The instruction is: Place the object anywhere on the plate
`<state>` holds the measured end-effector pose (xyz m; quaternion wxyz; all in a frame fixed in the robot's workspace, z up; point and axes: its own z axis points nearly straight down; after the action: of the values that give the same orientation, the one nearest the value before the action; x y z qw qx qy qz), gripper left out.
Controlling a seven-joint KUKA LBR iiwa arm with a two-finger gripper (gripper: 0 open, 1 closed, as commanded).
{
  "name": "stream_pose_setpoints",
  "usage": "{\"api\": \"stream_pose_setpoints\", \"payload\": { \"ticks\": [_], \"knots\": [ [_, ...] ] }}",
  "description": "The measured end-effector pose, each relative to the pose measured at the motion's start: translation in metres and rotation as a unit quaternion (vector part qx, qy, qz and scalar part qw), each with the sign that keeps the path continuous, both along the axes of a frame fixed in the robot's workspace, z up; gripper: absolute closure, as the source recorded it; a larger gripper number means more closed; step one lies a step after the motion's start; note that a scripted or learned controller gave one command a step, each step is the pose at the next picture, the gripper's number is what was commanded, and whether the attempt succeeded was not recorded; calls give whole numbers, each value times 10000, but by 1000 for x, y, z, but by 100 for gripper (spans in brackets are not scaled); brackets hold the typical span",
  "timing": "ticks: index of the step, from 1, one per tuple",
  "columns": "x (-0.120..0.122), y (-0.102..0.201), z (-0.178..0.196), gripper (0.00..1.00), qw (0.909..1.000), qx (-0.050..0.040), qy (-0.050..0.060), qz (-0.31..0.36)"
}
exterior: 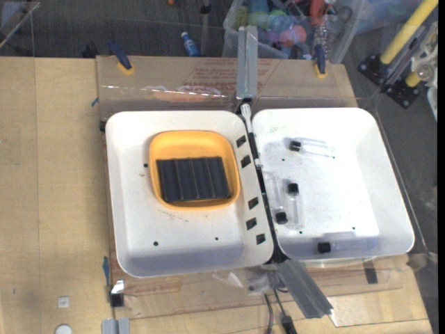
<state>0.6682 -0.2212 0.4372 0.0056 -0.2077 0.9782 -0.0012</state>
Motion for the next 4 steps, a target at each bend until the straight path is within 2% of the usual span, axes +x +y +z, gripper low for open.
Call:
{"api": "stream_pose_setpoints", "payload": {
  "ticks": [1, 2, 3, 4],
  "knots": [
    [0, 0, 0, 100, 9798, -15, 0, 2002],
    [0, 0, 0, 100, 9511, -23, 2, 3090],
    [0, 0, -1, 100, 8934, -31, 3, 4492],
    [0, 1, -1, 100, 8158, -41, 5, 5783]
  ]
}}
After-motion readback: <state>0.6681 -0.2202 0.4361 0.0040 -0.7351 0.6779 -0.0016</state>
